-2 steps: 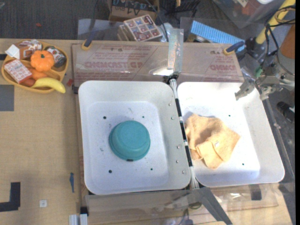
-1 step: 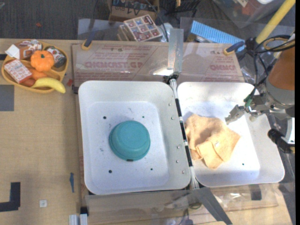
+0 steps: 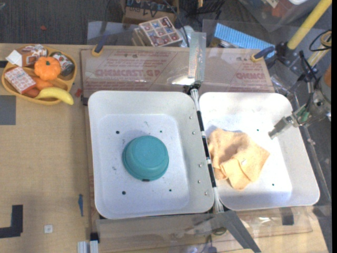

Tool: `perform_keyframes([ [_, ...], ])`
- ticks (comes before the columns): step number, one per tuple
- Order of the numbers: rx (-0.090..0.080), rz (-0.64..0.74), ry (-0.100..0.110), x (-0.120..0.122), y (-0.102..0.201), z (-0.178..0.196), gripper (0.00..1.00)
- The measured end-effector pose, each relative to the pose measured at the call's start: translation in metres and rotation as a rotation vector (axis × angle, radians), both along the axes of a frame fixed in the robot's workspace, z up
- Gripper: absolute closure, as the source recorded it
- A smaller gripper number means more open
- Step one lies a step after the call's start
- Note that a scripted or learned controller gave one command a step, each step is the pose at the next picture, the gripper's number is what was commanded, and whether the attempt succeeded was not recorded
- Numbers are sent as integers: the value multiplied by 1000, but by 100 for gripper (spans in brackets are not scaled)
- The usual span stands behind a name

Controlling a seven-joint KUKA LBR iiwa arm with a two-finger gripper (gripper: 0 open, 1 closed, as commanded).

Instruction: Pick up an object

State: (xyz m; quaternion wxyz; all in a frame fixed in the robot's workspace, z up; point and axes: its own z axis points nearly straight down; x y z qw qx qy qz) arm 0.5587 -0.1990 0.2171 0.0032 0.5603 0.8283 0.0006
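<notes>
A teal bowl lies upside down in the middle of the left white bin. A crumpled tan-orange cloth rests in the right white bin, against its left wall. My gripper hangs over the right bin's upper right part, near its right rim. It is to the right of the cloth and apart from it. It looks small and slightly blurred, and nothing shows in its grasp.
A yellow dish with toy fruit, a banana and a small pumpkin, sits on the bench at the far left. Cardboard sheets and boxes lie behind both bins. Cables and a yellow pole crowd the upper right.
</notes>
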Motion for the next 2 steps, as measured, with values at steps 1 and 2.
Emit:
perform_keyframes([
  [1, 0, 4, 0, 44, -10, -18, 0],
  [2, 0, -36, 1, 67, -24, 53, 0],
])
